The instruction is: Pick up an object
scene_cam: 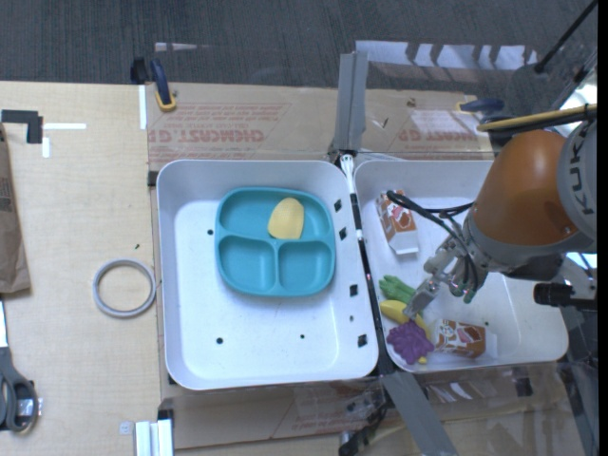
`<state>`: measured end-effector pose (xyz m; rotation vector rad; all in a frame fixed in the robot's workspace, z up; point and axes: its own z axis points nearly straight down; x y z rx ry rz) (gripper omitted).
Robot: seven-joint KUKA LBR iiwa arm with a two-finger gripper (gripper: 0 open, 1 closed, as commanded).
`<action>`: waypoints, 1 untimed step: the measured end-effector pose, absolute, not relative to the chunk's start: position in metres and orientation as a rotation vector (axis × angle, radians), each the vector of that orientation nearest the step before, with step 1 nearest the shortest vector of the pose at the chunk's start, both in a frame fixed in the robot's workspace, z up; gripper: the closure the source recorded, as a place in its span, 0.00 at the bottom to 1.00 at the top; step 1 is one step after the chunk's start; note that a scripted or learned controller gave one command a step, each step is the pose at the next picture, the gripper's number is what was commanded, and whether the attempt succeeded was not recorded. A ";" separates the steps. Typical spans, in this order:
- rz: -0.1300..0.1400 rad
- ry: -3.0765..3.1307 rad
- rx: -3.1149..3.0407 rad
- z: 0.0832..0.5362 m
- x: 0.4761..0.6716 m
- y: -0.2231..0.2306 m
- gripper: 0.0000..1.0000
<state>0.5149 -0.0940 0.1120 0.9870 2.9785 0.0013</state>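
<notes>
Two bins sit side by side on the surface (76, 207). In the left bin (190, 350) a divided tray (275, 255) lies toward the back, with a rounded item (286, 218) in its rear right compartment. The right bin (532, 335) holds a small carton (399, 224) near its back left, a leafy toy (396, 289) just beside the tool (418, 302), a grape bunch (411, 343) at the front, and a packet (465, 338) right of the grapes, perhaps touching them. A ring (124, 287) lies on the surface left of the left bin. The arm (522, 198) hangs over the right bin.
</notes>
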 end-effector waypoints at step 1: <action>0.001 2.978 0.987 0.112 0.515 -0.094 0.00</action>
